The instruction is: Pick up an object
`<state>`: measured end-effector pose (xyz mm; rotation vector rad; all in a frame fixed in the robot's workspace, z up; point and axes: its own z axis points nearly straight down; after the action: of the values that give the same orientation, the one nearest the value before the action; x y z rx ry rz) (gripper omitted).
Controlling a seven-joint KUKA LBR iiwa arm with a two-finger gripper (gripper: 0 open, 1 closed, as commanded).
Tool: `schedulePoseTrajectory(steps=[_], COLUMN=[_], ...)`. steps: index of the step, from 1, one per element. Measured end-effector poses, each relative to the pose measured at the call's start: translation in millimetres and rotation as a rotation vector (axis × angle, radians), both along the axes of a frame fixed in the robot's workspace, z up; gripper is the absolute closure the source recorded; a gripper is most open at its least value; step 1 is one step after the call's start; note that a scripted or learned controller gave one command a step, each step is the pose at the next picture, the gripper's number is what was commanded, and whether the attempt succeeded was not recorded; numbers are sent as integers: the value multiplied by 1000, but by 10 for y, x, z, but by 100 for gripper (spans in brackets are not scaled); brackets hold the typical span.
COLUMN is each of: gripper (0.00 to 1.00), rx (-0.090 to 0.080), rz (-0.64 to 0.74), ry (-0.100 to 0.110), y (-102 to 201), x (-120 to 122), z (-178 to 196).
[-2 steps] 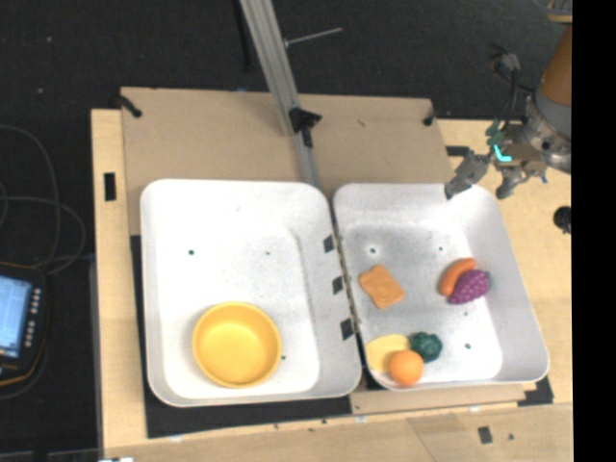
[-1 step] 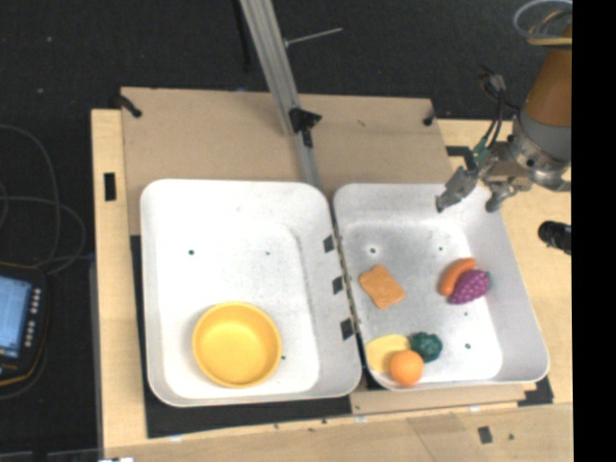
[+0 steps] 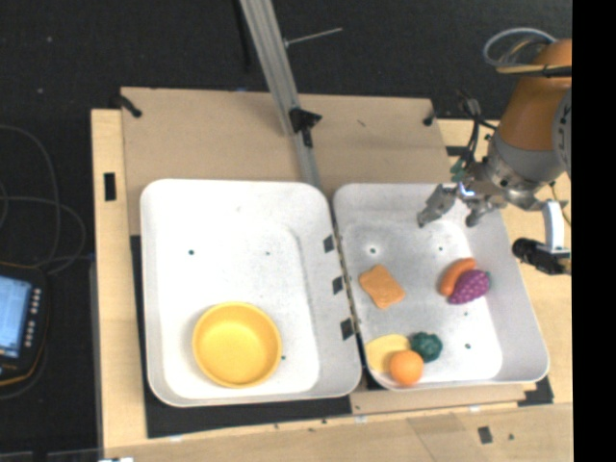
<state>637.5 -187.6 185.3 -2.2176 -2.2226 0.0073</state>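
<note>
Resting side by side on the bench (image 3: 111, 287), the left bin (image 3: 231, 219) holds a yellow bowl (image 3: 237, 344) near its front edge, and the right bin (image 3: 404, 224) holds an orange sponge-like block (image 3: 382, 286) at its middle, a purple grape bunch (image 3: 469, 286) with an orange piece touching it at the right edge, and a yellow piece (image 3: 385, 346), an orange ball (image 3: 405, 367) and a dark green object (image 3: 426, 345) together at the front edge. Above the back right corner of the right bin hangs the gripper (image 3: 452, 212), its two fingers spread apart with nothing between them, well apart from every object.
</note>
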Motion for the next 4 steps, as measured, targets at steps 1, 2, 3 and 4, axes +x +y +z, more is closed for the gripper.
schedulePoseTrajectory(steps=[1, 2, 3, 4], gripper=[0, 100, 100, 100], rx=[0, -1, 0, 2], rz=[-3, -3, -2, 0], ry=[1, -8, -7, -7], y=[-90, -95, -187, -194], x=[-68, -43, -66, -60], z=[-575, -424, 128, 370])
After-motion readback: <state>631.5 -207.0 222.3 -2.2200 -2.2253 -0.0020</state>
